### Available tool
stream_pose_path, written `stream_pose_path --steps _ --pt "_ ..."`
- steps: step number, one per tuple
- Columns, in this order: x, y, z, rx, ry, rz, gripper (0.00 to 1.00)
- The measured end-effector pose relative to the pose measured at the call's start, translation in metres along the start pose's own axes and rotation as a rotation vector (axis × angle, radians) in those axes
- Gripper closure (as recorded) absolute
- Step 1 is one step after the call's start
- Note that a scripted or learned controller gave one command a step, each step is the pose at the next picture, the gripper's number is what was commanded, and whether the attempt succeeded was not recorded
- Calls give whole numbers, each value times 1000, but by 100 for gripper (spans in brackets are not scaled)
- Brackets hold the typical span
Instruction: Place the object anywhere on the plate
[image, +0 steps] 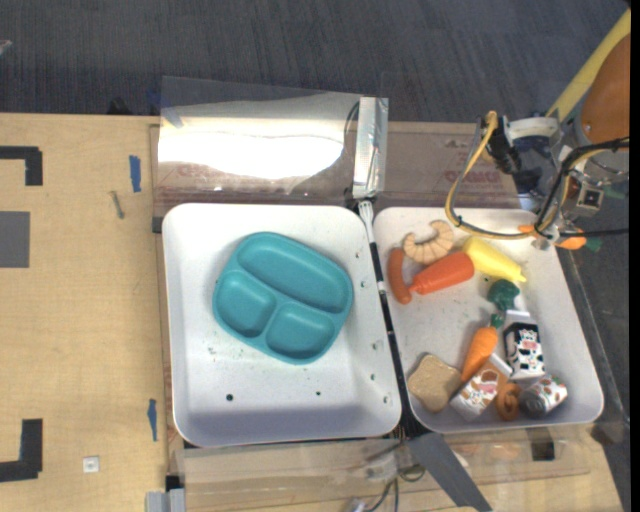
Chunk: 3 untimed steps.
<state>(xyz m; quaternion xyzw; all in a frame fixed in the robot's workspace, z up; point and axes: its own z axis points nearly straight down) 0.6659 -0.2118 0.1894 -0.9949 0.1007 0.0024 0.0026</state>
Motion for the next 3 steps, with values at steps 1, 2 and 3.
stream_pose_path --steps 1,2,3 --pt "-134 41 -46 -3 7 24 100" --pt "-69 22 -230 -1 15 82 100" --pt "-66 22 -147 3 -1 10 100"
